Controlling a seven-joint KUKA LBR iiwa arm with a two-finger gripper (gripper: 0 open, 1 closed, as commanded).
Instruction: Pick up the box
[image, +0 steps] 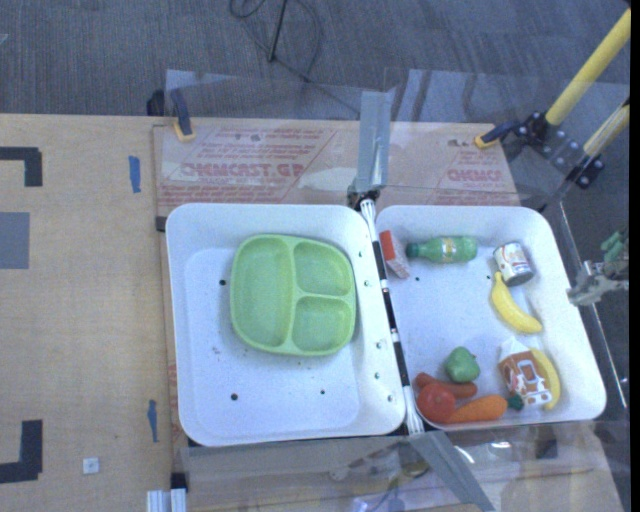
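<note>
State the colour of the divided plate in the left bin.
Light green, seen clearly in the camera view: the plate.

Small orange-and-white box (526, 380) lies flat near the right bin's front-right corner.

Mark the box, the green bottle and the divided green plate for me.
box (527, 379): camera view, on its orange and white top face.
green bottle (443, 249): camera view, mid-body, lying on its side.
divided green plate (293, 294): camera view, on the ridge between compartments.
</note>
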